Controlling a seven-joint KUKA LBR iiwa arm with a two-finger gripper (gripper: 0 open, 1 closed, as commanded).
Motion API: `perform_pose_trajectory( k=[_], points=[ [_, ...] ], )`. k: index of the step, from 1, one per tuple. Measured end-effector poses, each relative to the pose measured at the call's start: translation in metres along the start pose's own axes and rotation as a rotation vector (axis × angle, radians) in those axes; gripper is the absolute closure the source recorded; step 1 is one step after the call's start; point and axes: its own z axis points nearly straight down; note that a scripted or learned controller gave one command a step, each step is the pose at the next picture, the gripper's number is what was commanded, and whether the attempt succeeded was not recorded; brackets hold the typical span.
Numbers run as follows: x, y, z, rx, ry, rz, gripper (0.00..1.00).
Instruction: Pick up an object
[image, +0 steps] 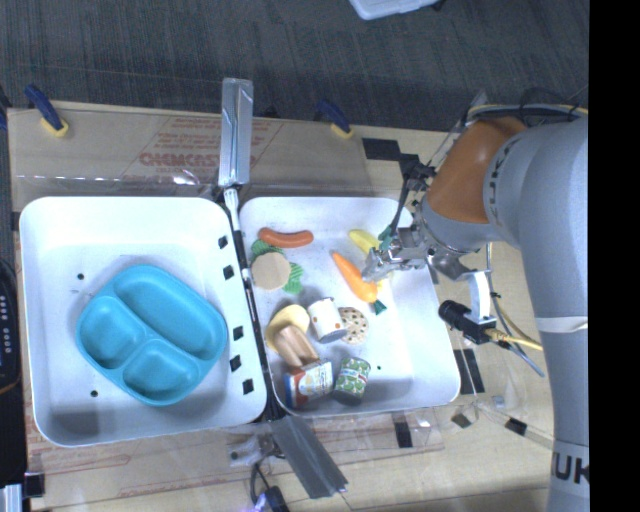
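My gripper (377, 268) hangs low in the right bin (420, 370), near its right wall. It is directly over the right end of an orange toy carrot (350, 274), which lies slanted beneath it. A yellow banana-like piece (362, 240) lies just to the upper left of the gripper. Whether the carrot is gripped I cannot tell. The grey arm with its orange band (470, 180) reaches in from the upper right.
Further left in the right bin lie a sausage (285, 238), a burger (270, 270), a cookie (351, 322), a white cup (325, 318) and two cans (312, 382) at the front. A blue divided plate (150, 332) lies in the left bin (50, 240).
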Motion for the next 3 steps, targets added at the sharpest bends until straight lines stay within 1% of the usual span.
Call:
perform_pose_trajectory(
  k=[1,2,3],
  points=[
    [0.017,-0.013,0.010,-0.039,-0.016,-0.043,0.00],
    [0.033,-0.023,0.031,0.004,0.005,-0.139,0.00],
    [0.003,0.030,0.031,0.004,0.006,-0.162,0.00]
  ],
)
